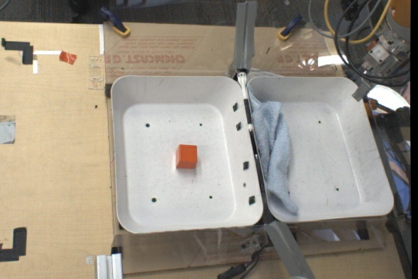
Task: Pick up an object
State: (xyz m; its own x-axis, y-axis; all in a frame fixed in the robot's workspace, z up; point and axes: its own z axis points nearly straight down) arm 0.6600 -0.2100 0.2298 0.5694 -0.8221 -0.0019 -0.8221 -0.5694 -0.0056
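Camera view: two white bins are seen side by side on the bench. An orange block (187,157) is found lying alone on the floor of the left bin (130,140), slightly below its centre and well apart from every wall. A pale blue cloth (274,153) is draped along the left wall of the right bin (353,140), beside the divider between the bins.

The block is judged to be small, light and rigid, with flat faces that should not slip readily; it is best taken across two opposite side faces from directly above. The cloth is judged soft and limp, and would be gathered by a pinch at a fold.

Part of the arm (392,42) is seen at the upper right corner, beyond the right bin and far from the block. The state of the claw cannot be told.
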